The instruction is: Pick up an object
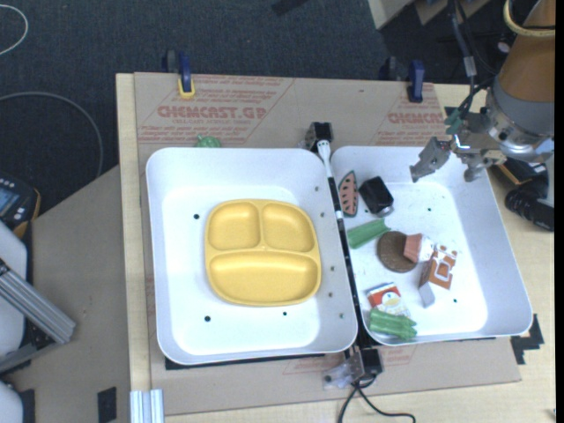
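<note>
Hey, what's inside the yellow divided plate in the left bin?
The yellow divided plate sits in the left bin, and its three compartments look bare, with nothing lying in them. Whatever is beneath the plate is covered, so that part can't be seen.

Two white bins (167, 236), one yellow divided plate (262, 251), about eight small objects (392, 245).

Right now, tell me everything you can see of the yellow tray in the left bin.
The yellow tray is a rounded-corner divided plate, seemingly smooth plastic, with three compartments: two small ones at the far side, one long one nearer the camera. It lies flat, right side up, roughly in the middle of the left bin, resting on its white floor. Nothing else touches it.
</note>
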`<state>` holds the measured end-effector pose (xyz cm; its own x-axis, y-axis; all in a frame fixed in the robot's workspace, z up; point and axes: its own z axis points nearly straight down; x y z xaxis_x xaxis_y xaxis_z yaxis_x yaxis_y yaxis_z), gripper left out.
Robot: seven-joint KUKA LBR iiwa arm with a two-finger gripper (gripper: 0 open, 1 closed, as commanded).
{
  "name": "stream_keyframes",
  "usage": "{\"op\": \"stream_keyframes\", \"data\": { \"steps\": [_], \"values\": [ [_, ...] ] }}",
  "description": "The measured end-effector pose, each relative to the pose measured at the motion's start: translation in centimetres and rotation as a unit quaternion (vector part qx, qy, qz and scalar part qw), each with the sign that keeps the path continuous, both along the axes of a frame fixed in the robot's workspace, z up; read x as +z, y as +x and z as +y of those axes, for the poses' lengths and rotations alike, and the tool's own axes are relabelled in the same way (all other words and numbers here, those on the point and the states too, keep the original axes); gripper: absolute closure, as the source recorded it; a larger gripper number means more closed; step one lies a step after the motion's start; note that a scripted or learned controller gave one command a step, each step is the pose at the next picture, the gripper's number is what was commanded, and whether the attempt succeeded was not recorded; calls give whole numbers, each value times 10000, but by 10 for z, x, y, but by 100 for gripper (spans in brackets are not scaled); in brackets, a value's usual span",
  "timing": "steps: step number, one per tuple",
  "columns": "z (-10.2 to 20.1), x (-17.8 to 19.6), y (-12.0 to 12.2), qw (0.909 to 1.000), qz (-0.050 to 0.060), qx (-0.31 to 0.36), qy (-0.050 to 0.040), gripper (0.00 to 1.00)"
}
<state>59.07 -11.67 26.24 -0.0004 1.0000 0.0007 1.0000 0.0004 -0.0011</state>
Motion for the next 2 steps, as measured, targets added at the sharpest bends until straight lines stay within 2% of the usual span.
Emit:
{"op": "stream_keyframes", "data": {
  "steps": [1, 2],
  "values": [
    [19, -181, -34, 10000, 57, -8, 11, 0],
    [22, -178, -84, 10000, 32, -12, 9, 0]
  ]
}}
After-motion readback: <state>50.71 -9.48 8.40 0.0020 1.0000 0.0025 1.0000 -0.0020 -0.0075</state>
